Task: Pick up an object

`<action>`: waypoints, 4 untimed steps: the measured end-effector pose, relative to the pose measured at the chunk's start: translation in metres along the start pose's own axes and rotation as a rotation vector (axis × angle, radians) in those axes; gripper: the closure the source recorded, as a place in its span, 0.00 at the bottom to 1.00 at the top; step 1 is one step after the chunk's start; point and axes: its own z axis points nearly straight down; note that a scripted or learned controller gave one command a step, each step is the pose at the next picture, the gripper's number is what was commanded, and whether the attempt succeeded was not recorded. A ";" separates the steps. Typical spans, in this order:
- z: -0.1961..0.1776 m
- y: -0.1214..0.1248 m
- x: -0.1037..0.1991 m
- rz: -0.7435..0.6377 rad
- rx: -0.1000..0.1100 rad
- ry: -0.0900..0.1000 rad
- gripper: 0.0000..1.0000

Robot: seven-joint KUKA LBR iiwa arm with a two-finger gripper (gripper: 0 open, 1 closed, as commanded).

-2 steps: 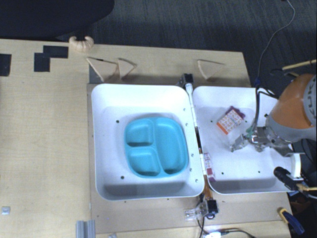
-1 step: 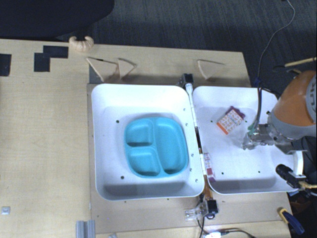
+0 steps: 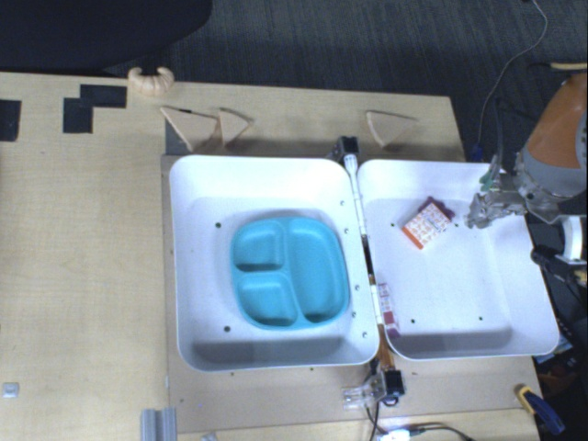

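The camera view looks down on a wooden bench (image 3: pixel 83 274) with two shallow white bins placed side by side. In the left bin (image 3: pixel 197 338) there is a blue plate with three compartments (image 3: pixel 289 270), lying flat near the middle of the bin floor. In the right bin (image 3: pixel 459 310) there is one small box, orange and white with a dark red end (image 3: pixel 427 223); it lies tilted in the upper part of this bin, a little left of its middle, and nothing touches it. The arm (image 3: pixel 556 145) enters from the right, with its orange band above the wrist. The gripper (image 3: pixel 481 211) is over the upper right part of the right bin, near its right wall, to the right of the small box and apart from it. Whether the gripper is open or closed cannot be told from this view, because it is small and blurred; nothing can be seen in it.
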 end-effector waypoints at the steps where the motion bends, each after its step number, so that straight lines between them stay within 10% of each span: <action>1: 0.008 0.045 -0.003 -0.001 0.001 0.001 1.00; 2: -0.015 0.060 0.010 -0.001 0.000 0.001 1.00; 3: -0.014 0.060 0.009 -0.001 0.001 0.001 0.00; 4: 0.039 0.044 0.027 -0.003 -0.010 -0.001 0.00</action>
